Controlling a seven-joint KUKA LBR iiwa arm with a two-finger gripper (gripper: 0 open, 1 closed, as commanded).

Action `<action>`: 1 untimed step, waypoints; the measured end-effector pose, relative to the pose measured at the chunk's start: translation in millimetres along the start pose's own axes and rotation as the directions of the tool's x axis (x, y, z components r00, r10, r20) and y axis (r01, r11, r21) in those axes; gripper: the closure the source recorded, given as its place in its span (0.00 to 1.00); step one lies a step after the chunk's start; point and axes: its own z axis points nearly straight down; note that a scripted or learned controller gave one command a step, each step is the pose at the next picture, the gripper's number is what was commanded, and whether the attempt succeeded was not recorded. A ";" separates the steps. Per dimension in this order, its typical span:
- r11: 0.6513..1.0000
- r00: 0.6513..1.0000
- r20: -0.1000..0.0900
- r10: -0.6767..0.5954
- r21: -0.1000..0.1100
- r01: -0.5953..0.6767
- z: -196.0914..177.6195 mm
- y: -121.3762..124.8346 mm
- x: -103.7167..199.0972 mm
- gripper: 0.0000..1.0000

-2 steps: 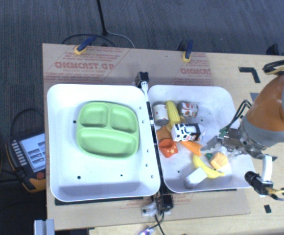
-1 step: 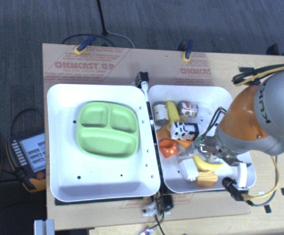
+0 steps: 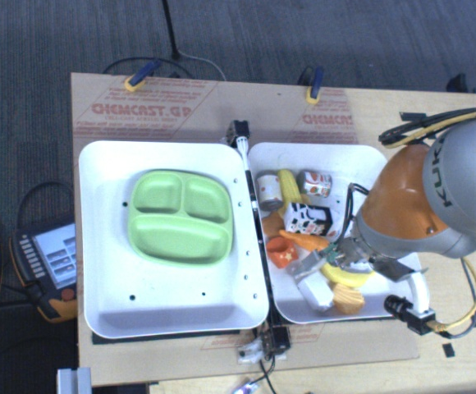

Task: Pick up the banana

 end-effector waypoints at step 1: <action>1.000 1.000 -0.004 -0.001 -0.001 0.001 -10.6 1.4 1.1 1.00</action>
